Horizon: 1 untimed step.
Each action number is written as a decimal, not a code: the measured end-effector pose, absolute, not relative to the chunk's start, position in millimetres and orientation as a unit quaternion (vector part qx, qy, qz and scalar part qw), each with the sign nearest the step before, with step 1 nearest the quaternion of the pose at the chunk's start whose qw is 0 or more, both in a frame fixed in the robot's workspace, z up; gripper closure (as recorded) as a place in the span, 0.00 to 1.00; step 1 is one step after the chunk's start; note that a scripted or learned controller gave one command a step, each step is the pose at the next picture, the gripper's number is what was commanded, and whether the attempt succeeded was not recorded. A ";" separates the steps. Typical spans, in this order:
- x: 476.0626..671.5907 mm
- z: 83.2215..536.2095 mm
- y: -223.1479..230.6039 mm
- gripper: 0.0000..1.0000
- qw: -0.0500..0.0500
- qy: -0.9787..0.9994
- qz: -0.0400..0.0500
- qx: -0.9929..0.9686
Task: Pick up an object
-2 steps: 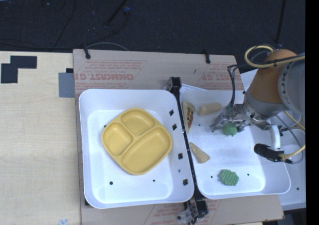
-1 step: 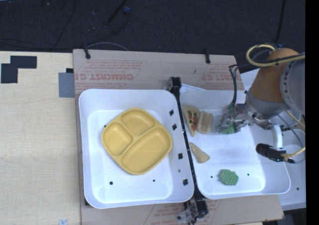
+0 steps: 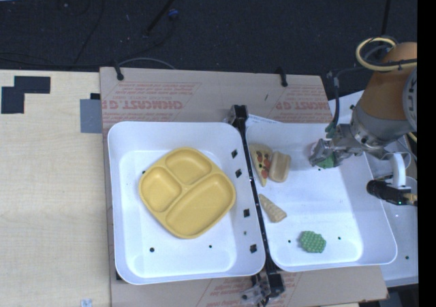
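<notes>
Grey arm (image 3: 381,118), orange band, yellow cable loop.

Both white bins (image 3: 129,163) are looking like smooth, faintly glossy moulded plastic. The yellow divided tray (image 3: 187,192) is showing a matt plastic finish. The green object (image 3: 313,241) is appearing bumpy and rough. Printed brown cardboard (image 3: 204,98) is lying dull beneath the bins, and the bench (image 3: 48,197) is showing pale wood grain.

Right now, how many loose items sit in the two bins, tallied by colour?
Yellow: 1, the divided tray in the left bin
Tan or beige: 3, pizza slice, tan block, wedge, all in the right bin
Green: 1, the round knobbly piece
Total: 5
</notes>
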<state>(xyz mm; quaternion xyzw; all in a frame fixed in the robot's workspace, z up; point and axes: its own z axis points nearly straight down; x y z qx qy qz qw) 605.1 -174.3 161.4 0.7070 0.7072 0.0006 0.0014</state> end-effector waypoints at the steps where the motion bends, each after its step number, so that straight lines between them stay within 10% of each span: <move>1: 606.5 214.9 -184.6 1.00 0.001 0.706 0.000 0.708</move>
